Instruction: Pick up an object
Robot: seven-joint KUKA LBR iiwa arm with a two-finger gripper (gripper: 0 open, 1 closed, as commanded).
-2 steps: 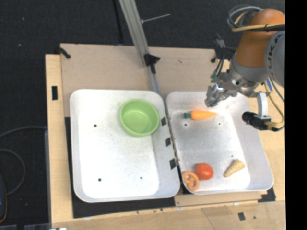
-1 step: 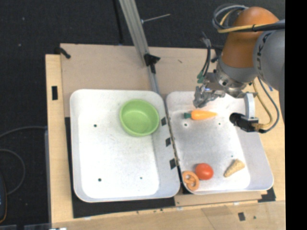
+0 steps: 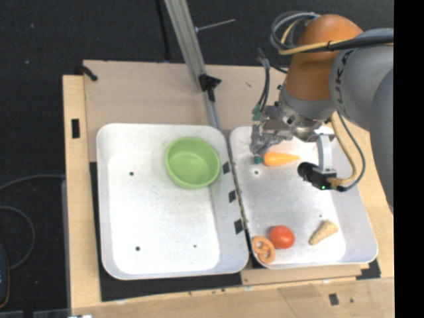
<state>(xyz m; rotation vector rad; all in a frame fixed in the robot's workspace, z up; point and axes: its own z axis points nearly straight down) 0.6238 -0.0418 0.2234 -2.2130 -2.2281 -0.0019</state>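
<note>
My gripper hangs over the far left corner of the right bin. An orange carrot lies just beneath it, its green end pointing left under the gripper. Whether the gripper touches the carrot is hidden by the wrist. Near the front edge of the same bin sit a red tomato, an orange ring-shaped piece and a beige wedge. A green bowl stands in the far part of the left bin.
A slanted metal pole runs from the top down to the gap between the bins. A black cable with a small lit module hangs from the wrist over the right bin. Brown board surrounds both bins.
</note>
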